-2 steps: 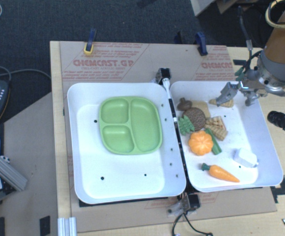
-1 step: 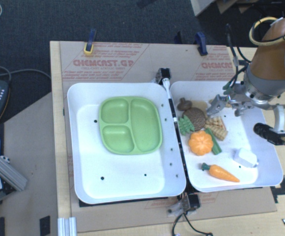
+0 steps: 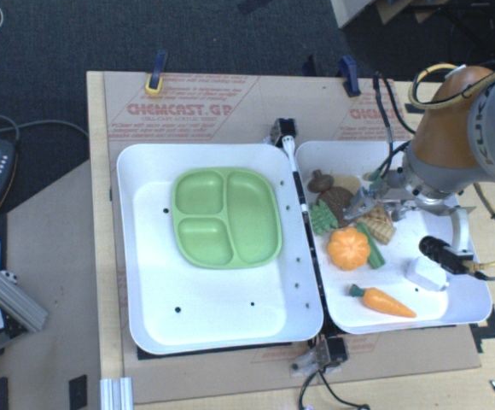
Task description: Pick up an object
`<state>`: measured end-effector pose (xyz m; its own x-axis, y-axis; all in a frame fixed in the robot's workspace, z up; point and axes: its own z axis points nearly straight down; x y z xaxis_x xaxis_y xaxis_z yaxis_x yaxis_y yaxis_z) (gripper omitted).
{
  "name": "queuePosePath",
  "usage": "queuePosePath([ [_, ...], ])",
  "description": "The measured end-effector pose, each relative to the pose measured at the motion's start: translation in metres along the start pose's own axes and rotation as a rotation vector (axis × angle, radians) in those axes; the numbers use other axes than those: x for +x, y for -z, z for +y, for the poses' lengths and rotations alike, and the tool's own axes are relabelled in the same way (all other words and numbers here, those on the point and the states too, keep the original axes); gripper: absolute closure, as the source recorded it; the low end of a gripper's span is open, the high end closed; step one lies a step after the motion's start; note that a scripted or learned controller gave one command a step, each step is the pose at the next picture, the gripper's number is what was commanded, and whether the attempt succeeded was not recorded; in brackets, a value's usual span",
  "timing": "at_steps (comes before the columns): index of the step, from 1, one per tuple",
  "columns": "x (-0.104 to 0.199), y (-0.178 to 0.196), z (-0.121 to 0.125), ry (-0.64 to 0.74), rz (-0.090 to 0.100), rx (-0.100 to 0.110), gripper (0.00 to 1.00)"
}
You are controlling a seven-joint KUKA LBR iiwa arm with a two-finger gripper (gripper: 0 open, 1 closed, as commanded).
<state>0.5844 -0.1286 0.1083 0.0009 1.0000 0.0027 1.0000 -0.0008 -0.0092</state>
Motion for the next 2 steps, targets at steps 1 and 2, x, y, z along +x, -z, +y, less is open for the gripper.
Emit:
queuePosePath([
  [1,-0.0011,-0.0203,0.0018,0.0,-0.003,-0.01,0.0],
  [2,-0.0011,-0.0105,0.0018,-0.001,-0.004,-0.012,1.0],
])
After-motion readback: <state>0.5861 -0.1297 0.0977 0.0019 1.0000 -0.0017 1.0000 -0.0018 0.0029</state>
